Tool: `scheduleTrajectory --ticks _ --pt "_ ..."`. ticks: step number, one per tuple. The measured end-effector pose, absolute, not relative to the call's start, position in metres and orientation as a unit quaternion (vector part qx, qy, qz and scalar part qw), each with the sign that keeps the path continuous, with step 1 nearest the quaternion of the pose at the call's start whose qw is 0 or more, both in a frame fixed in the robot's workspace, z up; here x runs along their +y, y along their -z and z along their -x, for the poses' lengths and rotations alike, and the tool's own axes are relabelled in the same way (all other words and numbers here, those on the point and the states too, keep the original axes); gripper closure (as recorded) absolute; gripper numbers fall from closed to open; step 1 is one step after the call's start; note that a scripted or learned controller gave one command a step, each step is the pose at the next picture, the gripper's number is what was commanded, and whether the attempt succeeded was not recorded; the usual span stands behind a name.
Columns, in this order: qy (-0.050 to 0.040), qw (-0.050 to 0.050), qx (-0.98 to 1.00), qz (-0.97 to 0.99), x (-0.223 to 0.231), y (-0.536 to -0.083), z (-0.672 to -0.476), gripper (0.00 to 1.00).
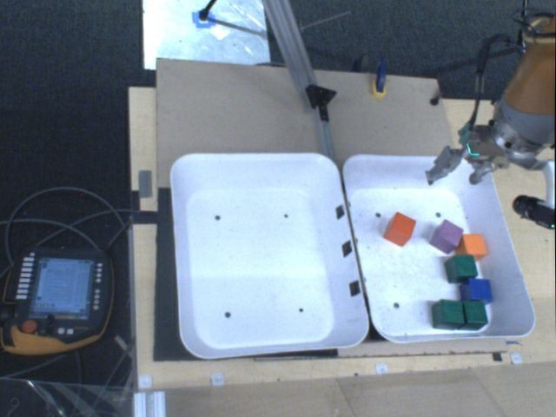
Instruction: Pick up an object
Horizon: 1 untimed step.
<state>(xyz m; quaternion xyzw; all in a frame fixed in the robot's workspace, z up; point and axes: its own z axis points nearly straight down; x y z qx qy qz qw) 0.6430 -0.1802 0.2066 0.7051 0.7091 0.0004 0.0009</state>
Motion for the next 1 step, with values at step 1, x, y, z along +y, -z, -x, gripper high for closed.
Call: scheduleTrajectory --ticks 1 --pt "0.0 0.001 0.709 -0.705 -0.1803 -0.2066 -0.6429 0.0"
